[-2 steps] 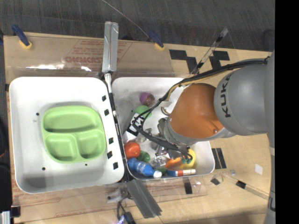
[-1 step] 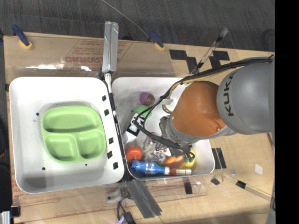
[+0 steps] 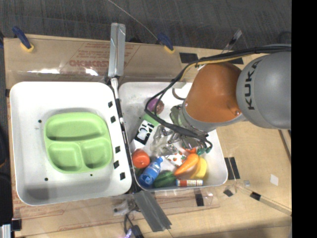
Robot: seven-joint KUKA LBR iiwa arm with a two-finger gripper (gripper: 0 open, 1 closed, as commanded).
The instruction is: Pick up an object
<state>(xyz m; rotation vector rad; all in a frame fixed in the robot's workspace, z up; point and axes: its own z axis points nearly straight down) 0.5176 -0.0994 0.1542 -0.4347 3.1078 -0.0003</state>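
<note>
My grey and orange arm (image 3: 223, 95) is reaching from the right over the right bin (image 3: 218, 175), which is holding a blue bottle (image 3: 151, 171), an orange ball (image 3: 140, 158), a carrot (image 3: 186, 164) and a banana (image 3: 200, 167). The left bin (image 3: 29, 182) is holding a green divided tray (image 3: 77, 142).

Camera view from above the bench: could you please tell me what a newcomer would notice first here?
First the grey arm with its orange band, reaching in from the right and looming over the right bin. Below it, bright clutter crowds that bin's near end: an orange ball, a blue bottle, a carrot and a banana. In the left bin lies a lime-green divided tray.
</note>
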